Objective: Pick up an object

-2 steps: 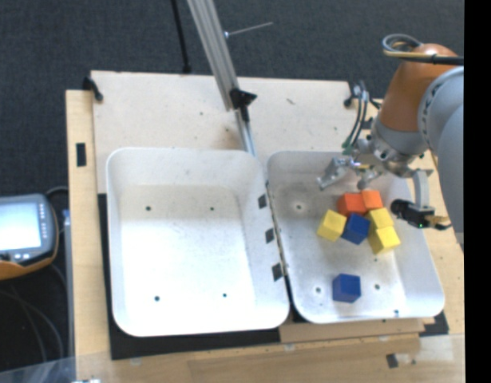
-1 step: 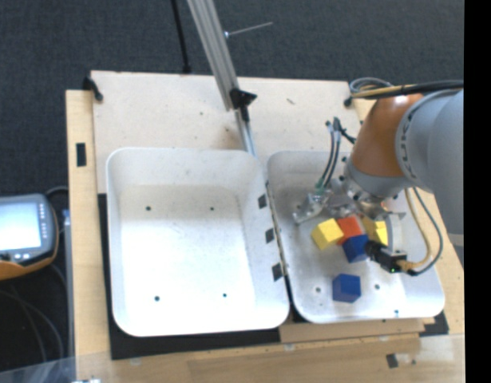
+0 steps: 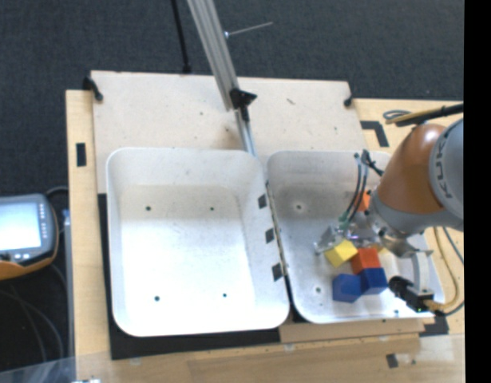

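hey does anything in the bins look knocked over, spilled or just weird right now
Nothing stands out. The yellow block, orange block and blue blocks sit clustered inside the right bin, with the gripper just above them. Nothing has spilled over the rim.

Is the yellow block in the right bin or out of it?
In. The yellow block lies on the right bin's floor, beside an orange block and blue blocks, under the gripper.

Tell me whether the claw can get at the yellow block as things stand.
Probably yes. The claw hangs right over the yellow block in the right bin; nothing covers the block, though the orange block crowds one side.
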Available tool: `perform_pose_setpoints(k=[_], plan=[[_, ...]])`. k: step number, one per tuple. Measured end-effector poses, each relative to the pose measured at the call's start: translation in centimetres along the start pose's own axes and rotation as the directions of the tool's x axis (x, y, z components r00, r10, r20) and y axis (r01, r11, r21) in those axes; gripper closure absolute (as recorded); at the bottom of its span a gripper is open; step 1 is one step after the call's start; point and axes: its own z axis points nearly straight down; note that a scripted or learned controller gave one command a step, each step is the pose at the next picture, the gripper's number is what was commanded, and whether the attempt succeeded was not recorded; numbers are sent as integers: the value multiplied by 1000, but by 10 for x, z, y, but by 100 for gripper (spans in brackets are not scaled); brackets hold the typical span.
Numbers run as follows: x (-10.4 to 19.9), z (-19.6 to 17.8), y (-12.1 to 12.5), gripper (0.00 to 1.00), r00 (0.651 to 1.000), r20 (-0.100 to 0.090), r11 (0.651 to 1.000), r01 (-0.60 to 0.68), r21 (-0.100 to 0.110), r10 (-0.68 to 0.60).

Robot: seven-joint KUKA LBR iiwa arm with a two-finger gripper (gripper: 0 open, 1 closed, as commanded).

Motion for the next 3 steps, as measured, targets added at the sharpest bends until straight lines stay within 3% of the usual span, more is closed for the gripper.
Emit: perform_pose_setpoints(k=[1, 2, 3], plan=[[0, -11, 3, 100, 1000, 0, 1000, -4, -5, 4], [76, -104, 80, 100, 1000, -3, 1000, 15, -11, -15], [147, -98, 88, 100, 1000, -5, 1000, 13, 1, -13]])
